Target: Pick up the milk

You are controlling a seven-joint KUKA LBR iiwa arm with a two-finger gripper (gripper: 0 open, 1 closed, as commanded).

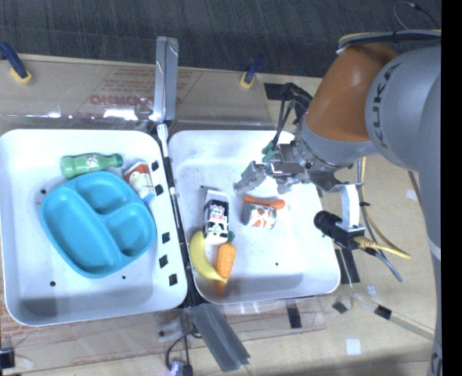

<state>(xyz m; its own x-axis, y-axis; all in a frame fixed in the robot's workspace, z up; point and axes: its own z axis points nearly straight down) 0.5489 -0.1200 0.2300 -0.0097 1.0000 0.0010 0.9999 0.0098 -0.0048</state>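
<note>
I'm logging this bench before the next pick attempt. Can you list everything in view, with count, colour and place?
milk carton: 1, white with black cow print, right bin, left of centre
can: 1, white and orange, lying in the right bin beside the milk carton
banana: 1, yellow, right bin, near front-left corner
carrot: 1, orange, against the banana
divided plate: 1, blue, left bin
bottle: 1, green, lying behind the plate
small bottle: 1, white and red, left bin by the divider
bins: 2, white, side by side
clamps: 2, blue and yellow, back edge of the bench
arm: 1, grey with orange band, from the right
gripper: 1, grey, above the right bin near the can
</note>
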